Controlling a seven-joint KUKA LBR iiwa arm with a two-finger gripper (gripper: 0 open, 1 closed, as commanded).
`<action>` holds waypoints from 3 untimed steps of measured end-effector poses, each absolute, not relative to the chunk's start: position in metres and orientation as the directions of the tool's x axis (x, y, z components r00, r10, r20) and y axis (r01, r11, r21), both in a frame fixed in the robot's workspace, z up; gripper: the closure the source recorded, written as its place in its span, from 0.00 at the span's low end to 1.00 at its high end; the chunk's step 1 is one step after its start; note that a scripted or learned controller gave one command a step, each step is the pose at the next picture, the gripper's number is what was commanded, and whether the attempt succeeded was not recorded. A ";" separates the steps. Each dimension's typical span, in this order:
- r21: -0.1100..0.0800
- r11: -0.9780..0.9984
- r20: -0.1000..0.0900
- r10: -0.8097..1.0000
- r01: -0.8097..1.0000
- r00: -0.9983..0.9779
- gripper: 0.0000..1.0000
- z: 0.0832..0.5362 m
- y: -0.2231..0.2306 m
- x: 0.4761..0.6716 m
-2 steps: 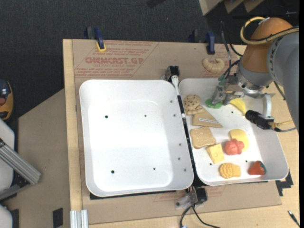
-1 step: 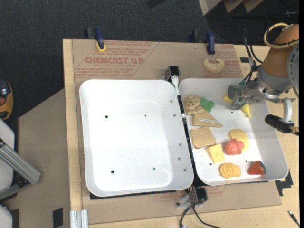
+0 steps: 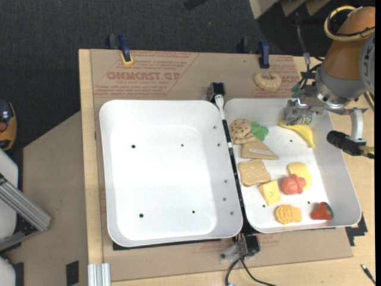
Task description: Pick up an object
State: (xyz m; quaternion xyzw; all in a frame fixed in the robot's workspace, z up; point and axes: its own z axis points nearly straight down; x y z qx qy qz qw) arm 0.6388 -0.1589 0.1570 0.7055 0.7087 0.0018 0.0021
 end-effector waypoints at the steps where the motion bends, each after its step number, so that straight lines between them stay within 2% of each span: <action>1: -0.005 -0.001 0.002 1.000 1.000 0.001 1.00 0.082 -0.163 0.621; 2: -0.006 -0.002 0.002 1.000 1.000 0.002 1.00 0.085 -0.160 0.570; 3: 0.014 0.009 0.000 1.000 1.000 -0.009 1.00 0.192 -0.077 0.629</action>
